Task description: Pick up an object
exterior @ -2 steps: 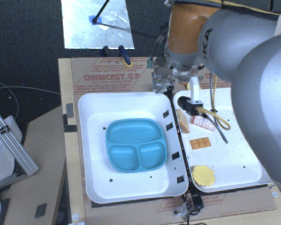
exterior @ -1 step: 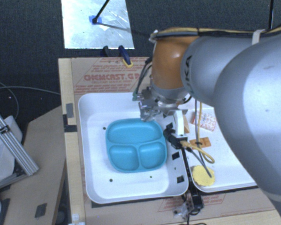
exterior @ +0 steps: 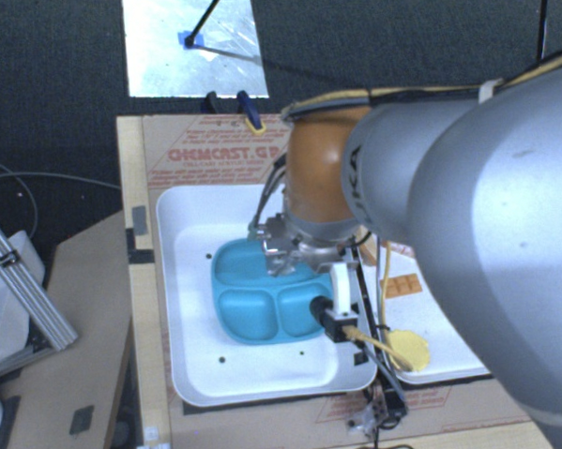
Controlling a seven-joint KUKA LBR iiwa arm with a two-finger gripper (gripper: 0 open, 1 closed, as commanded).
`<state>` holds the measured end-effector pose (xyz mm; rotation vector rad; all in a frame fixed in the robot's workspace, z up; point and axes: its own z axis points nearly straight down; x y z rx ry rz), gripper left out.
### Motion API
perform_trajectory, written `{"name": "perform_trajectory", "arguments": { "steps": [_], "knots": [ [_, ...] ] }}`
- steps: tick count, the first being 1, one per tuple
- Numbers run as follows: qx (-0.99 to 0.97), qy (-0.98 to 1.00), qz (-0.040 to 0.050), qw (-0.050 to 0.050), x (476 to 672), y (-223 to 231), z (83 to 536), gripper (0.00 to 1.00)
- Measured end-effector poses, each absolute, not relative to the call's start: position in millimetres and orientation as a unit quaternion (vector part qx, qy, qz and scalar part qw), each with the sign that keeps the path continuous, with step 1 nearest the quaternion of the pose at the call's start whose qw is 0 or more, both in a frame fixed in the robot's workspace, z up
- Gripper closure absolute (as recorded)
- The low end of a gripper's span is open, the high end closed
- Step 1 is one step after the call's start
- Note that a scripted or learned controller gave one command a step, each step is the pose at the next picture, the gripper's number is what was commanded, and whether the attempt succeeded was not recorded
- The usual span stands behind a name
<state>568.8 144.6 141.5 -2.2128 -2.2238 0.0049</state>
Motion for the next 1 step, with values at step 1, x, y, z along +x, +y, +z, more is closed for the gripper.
{"name": "perform_trajectory", "arguments": {
  "steps": [1],
  "knots": [
    [-0.706, -0.709, -0.0067, -0.005, 674.9, 135.8, 87.0, 1.0]
  ]
}}
